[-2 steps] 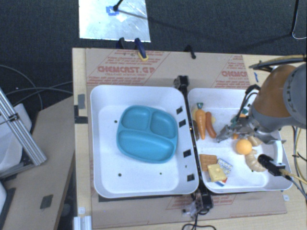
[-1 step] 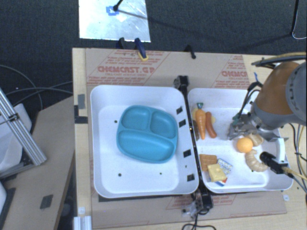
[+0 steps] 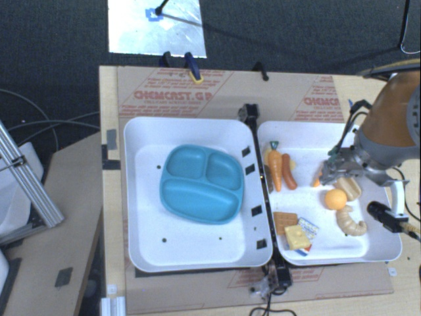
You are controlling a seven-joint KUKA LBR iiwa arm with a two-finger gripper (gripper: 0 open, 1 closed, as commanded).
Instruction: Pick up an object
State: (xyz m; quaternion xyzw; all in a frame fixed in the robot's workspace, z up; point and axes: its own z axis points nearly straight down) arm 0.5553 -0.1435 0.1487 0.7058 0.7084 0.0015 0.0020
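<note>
The grey arm's hand hangs low over the right-hand shallow white bin, at the right middle of the frame; whether it is released or clenched cannot be told. A round orange ball lies just below the hand, with a pale bread-like piece beside it and a curved tan pastry lower down. An orange plastic carrot lies to the hand's left. The left white bin holds a blue divided plastic plate.

Blue tray smooth plastic; bins glossy white; bench cardboard.
</note>
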